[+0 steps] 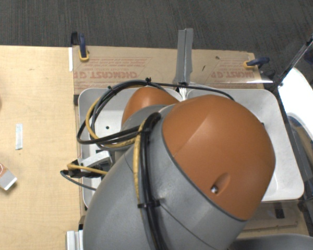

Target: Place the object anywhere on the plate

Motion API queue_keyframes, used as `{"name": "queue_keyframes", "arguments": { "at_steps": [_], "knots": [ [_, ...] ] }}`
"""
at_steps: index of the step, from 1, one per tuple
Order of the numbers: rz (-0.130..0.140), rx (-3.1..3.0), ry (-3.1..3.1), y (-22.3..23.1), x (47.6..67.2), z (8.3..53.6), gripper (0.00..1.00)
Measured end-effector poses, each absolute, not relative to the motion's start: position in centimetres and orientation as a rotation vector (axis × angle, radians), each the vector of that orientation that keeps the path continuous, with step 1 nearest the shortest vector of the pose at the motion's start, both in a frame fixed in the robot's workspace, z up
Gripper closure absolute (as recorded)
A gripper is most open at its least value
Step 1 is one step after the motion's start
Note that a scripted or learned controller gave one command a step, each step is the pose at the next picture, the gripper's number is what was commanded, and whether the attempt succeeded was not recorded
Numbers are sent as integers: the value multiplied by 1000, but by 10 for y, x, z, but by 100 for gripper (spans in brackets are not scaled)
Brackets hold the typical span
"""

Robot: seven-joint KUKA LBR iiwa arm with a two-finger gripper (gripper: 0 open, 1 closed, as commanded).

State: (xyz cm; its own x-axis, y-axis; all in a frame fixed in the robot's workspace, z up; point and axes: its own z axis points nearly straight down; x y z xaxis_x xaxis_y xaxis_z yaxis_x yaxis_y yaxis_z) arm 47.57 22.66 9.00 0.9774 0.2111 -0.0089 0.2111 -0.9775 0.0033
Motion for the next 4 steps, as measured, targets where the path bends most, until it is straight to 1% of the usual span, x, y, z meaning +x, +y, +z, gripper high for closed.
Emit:
{"name": "queue_keyframes", "arguments": {
  "at_steps": [1, 2, 4],
  "knots": [
    [-3, 3123, 308, 227, 520, 203, 0],
    [-5, 3123, 311, 226, 639, 90, 0],
    [-5, 3119, 343, 227, 477, 91, 0]
  ]
}}
